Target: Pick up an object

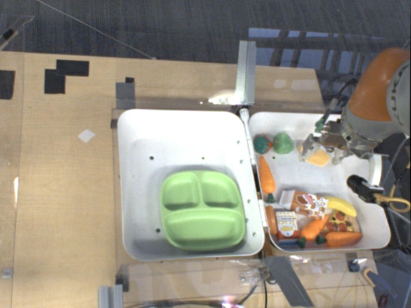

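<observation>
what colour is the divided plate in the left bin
Light green. The divided plate shows plainly in the camera view, lying in the left bin.

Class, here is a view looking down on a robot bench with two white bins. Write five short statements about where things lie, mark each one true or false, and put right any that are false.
1. The green divided plate lies in the left bin. True.
2. The banana lies in the left bin. False: it is in the right bin, near its front right corner.
3. The gripper hangs over the back of the right bin, close to a yellow wedge. True.
4. Two green ball-like items sit on the green plate. False: they sit at the back left of the right bin.
5. An orange carrot lies along the right bin's left wall. True.
</observation>
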`<state>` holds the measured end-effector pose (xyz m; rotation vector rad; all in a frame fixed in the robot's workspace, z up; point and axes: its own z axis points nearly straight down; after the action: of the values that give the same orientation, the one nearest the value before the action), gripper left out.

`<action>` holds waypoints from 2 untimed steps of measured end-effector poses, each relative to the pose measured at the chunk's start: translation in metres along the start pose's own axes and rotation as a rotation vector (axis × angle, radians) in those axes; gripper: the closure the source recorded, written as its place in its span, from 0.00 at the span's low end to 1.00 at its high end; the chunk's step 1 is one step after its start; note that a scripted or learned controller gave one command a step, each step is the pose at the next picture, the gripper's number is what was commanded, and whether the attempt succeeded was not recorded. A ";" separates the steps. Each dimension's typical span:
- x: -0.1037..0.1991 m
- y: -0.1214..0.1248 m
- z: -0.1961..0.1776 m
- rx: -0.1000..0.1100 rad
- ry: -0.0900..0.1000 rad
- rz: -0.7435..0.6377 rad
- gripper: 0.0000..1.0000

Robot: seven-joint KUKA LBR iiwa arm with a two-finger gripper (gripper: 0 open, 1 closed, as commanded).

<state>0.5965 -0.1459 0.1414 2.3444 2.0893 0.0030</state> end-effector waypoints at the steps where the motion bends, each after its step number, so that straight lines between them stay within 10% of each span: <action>1: 0.056 0.009 0.048 -0.003 0.001 0.170 0.00; 2: 0.041 0.055 0.053 -0.008 0.000 0.109 0.00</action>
<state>0.6556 -0.1116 0.0887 2.4496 1.9553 0.0109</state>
